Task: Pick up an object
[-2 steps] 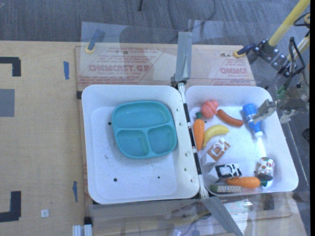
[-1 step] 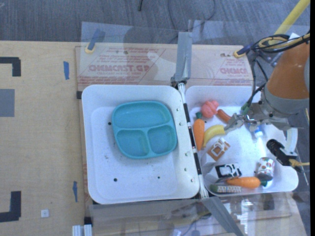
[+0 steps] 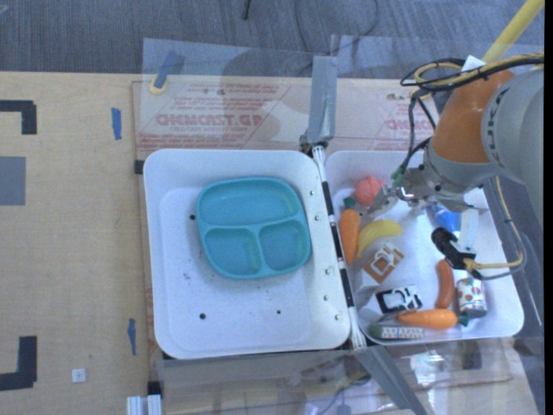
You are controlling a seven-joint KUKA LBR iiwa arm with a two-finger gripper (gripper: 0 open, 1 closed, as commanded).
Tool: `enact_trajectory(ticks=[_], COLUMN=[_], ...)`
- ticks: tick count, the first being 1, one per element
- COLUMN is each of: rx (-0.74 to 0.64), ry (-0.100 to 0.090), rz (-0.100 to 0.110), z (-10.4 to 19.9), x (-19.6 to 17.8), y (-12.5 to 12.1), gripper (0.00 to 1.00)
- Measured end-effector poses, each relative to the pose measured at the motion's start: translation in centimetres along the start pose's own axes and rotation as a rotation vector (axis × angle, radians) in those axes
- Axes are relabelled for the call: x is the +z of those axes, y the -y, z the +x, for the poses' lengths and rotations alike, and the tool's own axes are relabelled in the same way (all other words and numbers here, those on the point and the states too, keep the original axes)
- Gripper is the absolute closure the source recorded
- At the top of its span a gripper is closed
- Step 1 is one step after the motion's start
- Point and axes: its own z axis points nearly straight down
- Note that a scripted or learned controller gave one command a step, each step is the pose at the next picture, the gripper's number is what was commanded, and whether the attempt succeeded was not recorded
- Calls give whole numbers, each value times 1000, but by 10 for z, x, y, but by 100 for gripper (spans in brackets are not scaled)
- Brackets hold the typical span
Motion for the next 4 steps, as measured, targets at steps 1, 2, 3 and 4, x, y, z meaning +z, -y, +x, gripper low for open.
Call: enact_trajectory(ticks=[1,2,3,4], rx=[2,2,2,-47], ry=[1,1,1,-1], rz=[-6,-6,-6,0], z=[-1,-1,-1,24], x=[-12,-12,-12,-1], y=[-2,-2,-2,43], gripper=[100,0,0,0])
